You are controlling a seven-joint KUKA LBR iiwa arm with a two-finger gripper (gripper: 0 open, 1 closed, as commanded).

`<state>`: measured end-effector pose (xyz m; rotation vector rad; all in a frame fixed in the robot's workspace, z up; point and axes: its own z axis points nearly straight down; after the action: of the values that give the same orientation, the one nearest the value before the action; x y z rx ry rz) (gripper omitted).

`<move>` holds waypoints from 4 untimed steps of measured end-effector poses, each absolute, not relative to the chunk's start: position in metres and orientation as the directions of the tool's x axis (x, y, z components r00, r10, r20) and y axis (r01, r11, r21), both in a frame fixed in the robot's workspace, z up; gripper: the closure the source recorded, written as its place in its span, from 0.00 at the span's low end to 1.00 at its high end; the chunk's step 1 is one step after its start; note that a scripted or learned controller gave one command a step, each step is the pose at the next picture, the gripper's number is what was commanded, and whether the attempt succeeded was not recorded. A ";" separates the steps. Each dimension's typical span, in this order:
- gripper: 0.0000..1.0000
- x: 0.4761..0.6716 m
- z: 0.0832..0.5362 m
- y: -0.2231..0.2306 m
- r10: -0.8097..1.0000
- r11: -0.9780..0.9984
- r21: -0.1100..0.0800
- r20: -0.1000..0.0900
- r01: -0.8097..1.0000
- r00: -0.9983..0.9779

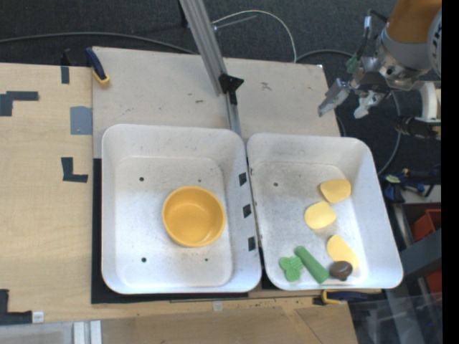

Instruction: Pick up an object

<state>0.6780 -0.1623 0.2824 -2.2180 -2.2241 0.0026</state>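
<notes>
White plastic forms both shallow bins on the bench, set side by side with their inner rims touching. The left bin (125, 149) holds one yellow bowl (193, 216), upright, a little below and right of the bin's middle.

The right bin (287, 156) holds all the small things, gathered toward its right and lower parts. Three pale yellow pieces run down its right side: an upper yellow piece (335, 190) near the right wall, a middle yellow piece (320, 216) just below and left of it, and a lower yellow piece (340, 250) further down. A small dark brown lump (341, 269) touches the bottom of the lower yellow piece. Just left of it a green stick (311, 263) lies tilted, and a lighter green leafy piece (290, 267) lies against its lower left side, near the bin's front wall.

The gripper (353, 100) hangs above the bench beyond the far right corner of the right bin, outside its rim and well apart from every piece in it. Its two fingers (330, 99) are spread apart, pointing down and left, with nothing between them. Behind it the grey arm with its orange band (414, 13) reaches in from the upper right.

A slanted metal bar (204, 31) crosses the beige board (158, 84) behind the bins.
</notes>
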 end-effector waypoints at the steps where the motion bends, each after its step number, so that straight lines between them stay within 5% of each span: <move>1: 0.00 0.678 0.282 -0.162 1.000 0.002 -0.002 -0.001 1.000 -0.002; 4: 0.00 0.676 0.116 -0.171 1.000 0.000 -0.011 -0.002 1.000 0.000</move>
<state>0.6757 -0.1706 0.1164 -2.2176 -2.2167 0.0141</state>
